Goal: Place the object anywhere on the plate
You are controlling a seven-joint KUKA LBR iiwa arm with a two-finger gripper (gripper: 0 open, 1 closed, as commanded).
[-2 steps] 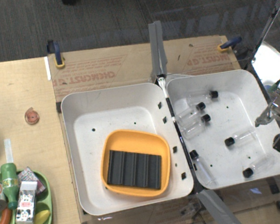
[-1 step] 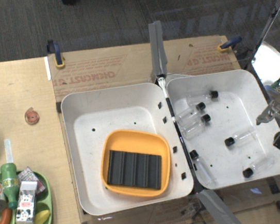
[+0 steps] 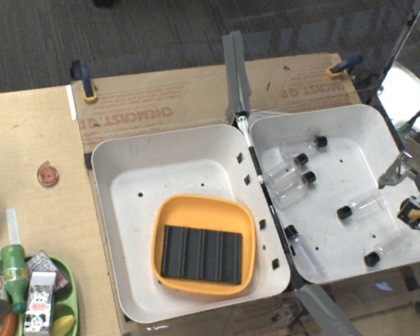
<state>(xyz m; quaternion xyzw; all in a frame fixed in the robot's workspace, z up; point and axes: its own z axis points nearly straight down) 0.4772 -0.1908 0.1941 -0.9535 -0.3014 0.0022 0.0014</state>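
An orange-yellow square plate (image 3: 171, 210) lies in the left bin (image 3: 123, 215), toward its front. A black ribbed rectangular object (image 3: 203, 253) rests flat on the plate and covers most of its middle. My gripper (image 3: 412, 194) sits at the right rim of the right bin (image 3: 359, 121), low over the edge, far from the plate. Parts of the arm hide it, and nothing shows in its grasp.
Several clear vials with black caps lie scattered in the right bin, such as one vial (image 3: 354, 208) near my gripper. A green tray of toy food (image 3: 28, 308) stands on the bench at the left. A metal divider (image 3: 236, 73) runs between the bins.
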